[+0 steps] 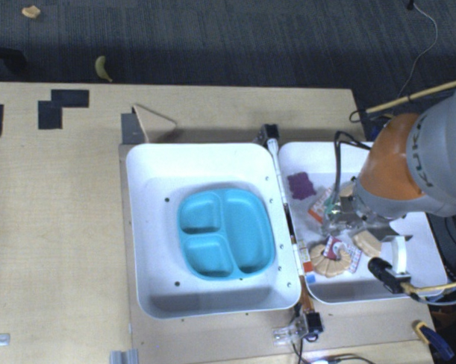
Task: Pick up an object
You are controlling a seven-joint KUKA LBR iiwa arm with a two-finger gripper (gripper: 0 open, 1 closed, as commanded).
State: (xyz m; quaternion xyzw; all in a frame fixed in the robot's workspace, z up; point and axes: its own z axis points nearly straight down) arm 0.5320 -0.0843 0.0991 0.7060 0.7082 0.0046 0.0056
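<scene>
The left shallow white plastic bin (143, 218) carries a turquoise three-compartment plastic tray (226, 231) lying flat around its middle, with nothing else visible in it and well apart from the arm. Across the shared divider, the right shallow white plastic bin (422, 283) holds the clutter that the pick must come from: a small dark purple soft-looking piece (301, 185) towards the bin's far-left corner, a reddish-orange wrapped item (319, 206) just beside it nearer the centre, and a tan round object with red-and-white markings (331, 259) against the near-left wall. The two-finger gripper (340, 218) hangs over this bin's middle, below the grey arm's orange band, and its tip lies between the reddish-orange item and the tan object, closer to the former, which sits just to its left. Whether the gripper is spread or pressed together cannot be told from this slant, and nothing can be seen pinched in it. By my reading, the nearest candidate lies leftward of the tool.
</scene>
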